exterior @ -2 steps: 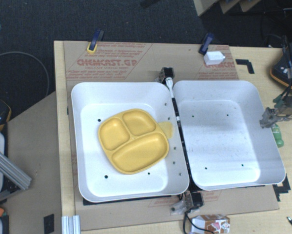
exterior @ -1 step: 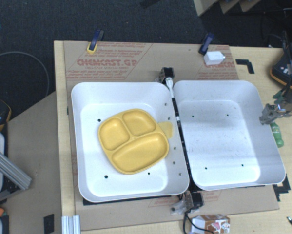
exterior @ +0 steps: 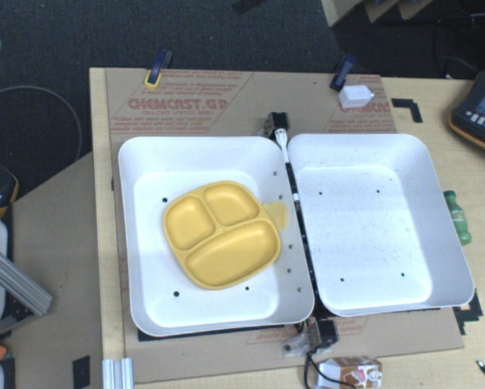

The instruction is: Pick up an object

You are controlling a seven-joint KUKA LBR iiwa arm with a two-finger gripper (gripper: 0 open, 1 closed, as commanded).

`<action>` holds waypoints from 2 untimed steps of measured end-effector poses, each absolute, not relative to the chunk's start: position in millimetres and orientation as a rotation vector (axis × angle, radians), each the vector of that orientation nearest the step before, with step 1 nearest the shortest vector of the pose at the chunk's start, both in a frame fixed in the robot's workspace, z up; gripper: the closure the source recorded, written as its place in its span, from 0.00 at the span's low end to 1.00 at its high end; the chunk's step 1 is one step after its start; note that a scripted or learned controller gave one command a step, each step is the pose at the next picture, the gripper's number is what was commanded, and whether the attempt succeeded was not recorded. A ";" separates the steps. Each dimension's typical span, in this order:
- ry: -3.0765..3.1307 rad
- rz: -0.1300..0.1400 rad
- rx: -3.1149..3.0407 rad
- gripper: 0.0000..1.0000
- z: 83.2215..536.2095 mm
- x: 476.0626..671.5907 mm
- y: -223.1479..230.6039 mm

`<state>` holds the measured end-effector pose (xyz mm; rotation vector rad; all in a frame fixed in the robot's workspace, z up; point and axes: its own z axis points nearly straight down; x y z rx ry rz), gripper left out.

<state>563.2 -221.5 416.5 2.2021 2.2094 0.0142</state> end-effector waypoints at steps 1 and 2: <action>2.237 0.004 2.211 1.00 415.0 511.5 -98.3; 2.230 -0.012 2.229 1.00 297.1 499.0 -83.8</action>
